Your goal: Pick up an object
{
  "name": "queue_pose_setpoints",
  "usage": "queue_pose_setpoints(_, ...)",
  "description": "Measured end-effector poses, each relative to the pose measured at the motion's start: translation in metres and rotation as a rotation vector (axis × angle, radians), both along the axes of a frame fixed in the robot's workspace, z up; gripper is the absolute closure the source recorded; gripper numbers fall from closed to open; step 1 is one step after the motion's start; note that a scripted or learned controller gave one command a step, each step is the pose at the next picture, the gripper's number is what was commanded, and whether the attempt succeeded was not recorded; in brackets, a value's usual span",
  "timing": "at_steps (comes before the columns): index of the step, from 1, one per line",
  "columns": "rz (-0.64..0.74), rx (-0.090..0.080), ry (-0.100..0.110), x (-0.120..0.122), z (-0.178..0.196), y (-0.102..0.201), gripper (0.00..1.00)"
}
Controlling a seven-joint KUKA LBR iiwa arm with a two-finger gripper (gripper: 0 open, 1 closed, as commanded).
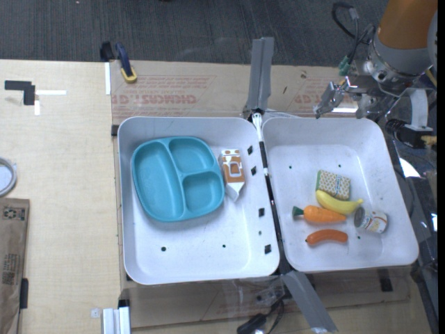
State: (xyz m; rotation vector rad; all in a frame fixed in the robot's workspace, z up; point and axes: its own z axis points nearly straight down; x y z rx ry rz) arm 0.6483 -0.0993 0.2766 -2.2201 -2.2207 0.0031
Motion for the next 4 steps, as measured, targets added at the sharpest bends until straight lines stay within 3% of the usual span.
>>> queue_pose_setpoints(1, 0.21, 0.0, -0.001, -0.026, -0.143, -0.021, 0.0)
queue_pose_setpoints(2, 0.167, -0.003, -0.007, -0.101, -0.173, -0.04, 0.0)
queue_pose_setpoints(3, 0.162, -0.005, -0.01, -0.1, -0.163, -0.042, 1.0)
queue_pose_setpoints(4, 0.163, -0.005, -0.01, -0.1, -0.163, -0.042, 0.0)
